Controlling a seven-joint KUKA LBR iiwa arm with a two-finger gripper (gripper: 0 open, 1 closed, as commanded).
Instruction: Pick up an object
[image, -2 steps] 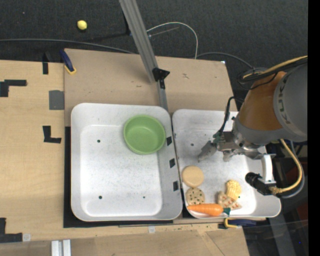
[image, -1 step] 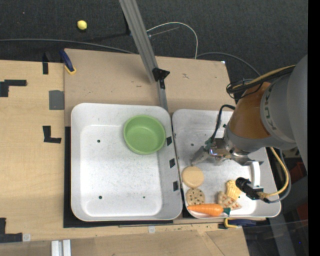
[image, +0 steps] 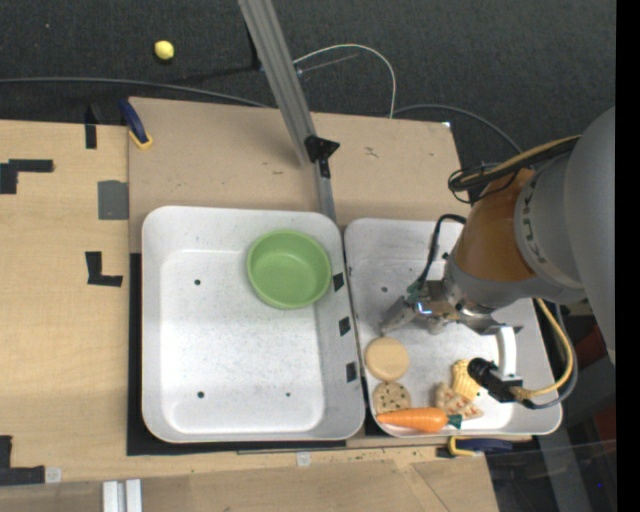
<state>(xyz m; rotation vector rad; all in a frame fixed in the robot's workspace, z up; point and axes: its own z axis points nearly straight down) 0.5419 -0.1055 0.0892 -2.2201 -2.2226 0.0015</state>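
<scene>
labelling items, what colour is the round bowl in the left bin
Light green, plain: the round plastic bowl shows best in the camera view.

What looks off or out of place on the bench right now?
A small yellow ball lies on the dark floor beyond the bench, away from both bins. Otherwise tidy: green bowl upright in the left bin, carrot and other food toys in the right bin.

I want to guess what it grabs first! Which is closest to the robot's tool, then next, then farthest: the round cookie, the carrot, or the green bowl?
From the tool, seen from above:
1. Round cookie, just below it in the right bin.
2. Carrot, along that bin's near edge.
3. Green bowl, over in the left bin.
</scene>
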